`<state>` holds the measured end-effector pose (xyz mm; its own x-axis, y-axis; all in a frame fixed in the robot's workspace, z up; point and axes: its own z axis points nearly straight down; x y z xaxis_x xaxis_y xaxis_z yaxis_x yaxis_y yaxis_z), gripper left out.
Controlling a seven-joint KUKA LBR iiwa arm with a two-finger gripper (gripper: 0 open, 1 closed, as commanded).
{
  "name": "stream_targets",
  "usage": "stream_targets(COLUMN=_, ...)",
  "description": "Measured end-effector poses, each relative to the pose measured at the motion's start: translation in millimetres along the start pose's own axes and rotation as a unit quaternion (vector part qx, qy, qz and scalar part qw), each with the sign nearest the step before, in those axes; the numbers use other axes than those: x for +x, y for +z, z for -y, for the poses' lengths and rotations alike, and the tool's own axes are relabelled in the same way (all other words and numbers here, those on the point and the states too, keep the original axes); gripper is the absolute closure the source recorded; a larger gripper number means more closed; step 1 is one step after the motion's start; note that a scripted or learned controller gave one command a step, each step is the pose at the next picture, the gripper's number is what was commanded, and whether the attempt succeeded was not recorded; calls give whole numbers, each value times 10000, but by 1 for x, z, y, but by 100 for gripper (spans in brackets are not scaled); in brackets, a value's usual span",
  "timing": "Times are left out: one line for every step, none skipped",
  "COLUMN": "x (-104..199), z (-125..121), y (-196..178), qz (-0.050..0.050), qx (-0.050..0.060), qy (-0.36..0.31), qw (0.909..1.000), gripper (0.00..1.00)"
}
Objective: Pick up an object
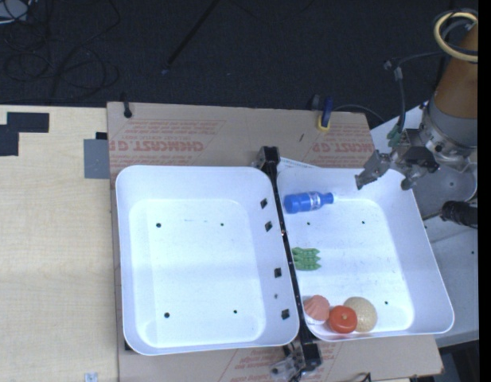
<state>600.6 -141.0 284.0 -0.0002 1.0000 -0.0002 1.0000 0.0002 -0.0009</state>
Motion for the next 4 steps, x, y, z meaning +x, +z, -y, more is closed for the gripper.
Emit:
stream_targets(x=-67, z=48, y=73, qz=-4, qx=38, qy=31, qw=10000, gripper=0)
stream_targets(x=-73, z=118, y=45, qz=-11, qx=21, qy=13, qw=10000, gripper=0)
stream_targets(x=-74, z=116, y=37, qz=-9, qx=17, qy=20, qw=10000, gripper=100)
stream_targets(x=-74, z=116, y=37, qz=-10, qx=17, qy=34, qw=10000, gripper=0)
